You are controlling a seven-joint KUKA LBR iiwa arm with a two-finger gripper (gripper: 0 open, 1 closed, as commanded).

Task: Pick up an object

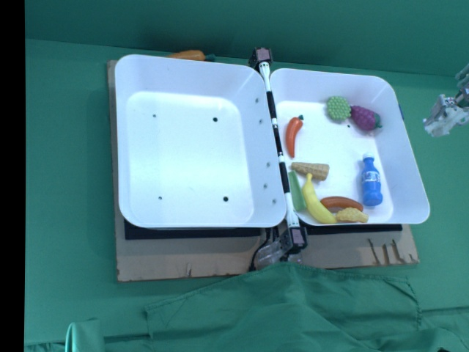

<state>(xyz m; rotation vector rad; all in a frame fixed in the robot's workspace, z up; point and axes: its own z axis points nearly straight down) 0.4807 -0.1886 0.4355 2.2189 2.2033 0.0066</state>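
The left bin [192,141] is sitting bare-floored, with an orange item [187,54] peeking over its far rim at 12 o'clock; only a sliver is showing, so I cannot say what it is.

All the candidates are lying in the right bin [401,149]:
- Red pepper [293,134] near the divider at 9 o'clock, standing clear of the rest. In my judgement this is the easiest pick.
- Green pod [296,191] pressing against the divider wall at 8 o'clock. A finger could strike the rim there.
- Corn piece [311,170] and banana [316,203] are touching or nearly so. A closing grasp risks nudging one while catching the other.
- Sausage [341,202] and yellow lump [352,215] are crowding into the 6 o'clock edge with the banana. A descent here could jam against the wall or lift nothing.
- Green cluster [338,108] and purple grapes [365,117] are lying joined at 12 o'clock. Rounded surfaces may slip out.
- Blue bottle [371,182] is lying on its side at 4 o'clock. It looks likely to roll if pinched off-centre.

The tool [445,117] is hovering outside the bin, at 3 o'clock over the green surface [66,160], well apart from every item. It is small, pale and partly cut off by the frame edge. I cannot tell how its jaws are set, and nothing is visibly held.
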